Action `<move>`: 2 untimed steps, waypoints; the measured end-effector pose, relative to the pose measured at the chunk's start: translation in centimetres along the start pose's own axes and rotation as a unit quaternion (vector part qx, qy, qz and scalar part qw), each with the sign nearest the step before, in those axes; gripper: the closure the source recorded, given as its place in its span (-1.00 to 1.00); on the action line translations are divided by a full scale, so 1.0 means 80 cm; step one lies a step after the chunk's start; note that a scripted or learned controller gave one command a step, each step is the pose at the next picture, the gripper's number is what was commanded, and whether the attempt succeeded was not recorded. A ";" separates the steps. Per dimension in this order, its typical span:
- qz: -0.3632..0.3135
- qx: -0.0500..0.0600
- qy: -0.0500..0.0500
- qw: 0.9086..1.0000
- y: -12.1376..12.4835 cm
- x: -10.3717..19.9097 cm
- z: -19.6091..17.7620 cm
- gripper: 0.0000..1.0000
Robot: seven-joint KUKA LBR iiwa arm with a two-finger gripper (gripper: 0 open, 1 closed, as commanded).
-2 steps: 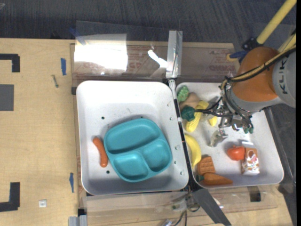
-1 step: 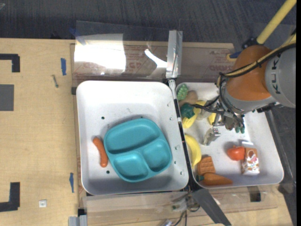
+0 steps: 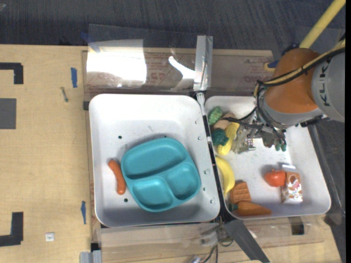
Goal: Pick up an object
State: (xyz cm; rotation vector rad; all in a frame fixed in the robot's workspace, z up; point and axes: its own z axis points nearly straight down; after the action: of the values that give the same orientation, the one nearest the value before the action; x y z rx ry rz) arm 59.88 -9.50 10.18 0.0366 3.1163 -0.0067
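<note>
Right now I have the hand (image 3: 258,138) low over the upper part of the right bin (image 3: 315,201), hanging under the orange wrist band. From this slanted view I cannot tell whether it is released or clenched, and I see nothing in its grip.

Closest to it, just to its left, is the pile along the bin's left wall: a green piece (image 3: 215,114), a yellow corn-like piece (image 3: 231,130) and another green bit (image 3: 221,138), all touching or overlapping. Below them lies the banana (image 3: 225,171), then an orange block (image 3: 239,191) and a carrot (image 3: 252,207) at the bottom edge. Lower right, the tomato (image 3: 275,177) sits against the small carton (image 3: 293,187).

I judge the crowded pile a poor target; a descent there risks pinching two things or skidding off. I would shift toward the banana or tomato, centre over it, and come straight down.

The left bin (image 3: 104,114) holds a teal tray (image 3: 159,173) and a sausage (image 3: 117,177), well apart from the hand.
</note>
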 end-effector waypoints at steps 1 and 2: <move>-0.072 -0.002 0.004 0.997 0.025 -0.085 -0.187 1.00; -0.159 -0.002 0.008 0.987 -0.116 -0.092 -0.200 1.00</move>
State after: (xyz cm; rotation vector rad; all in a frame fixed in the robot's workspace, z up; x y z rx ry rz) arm 66.63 -18.91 26.37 -0.4608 3.0989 -0.0055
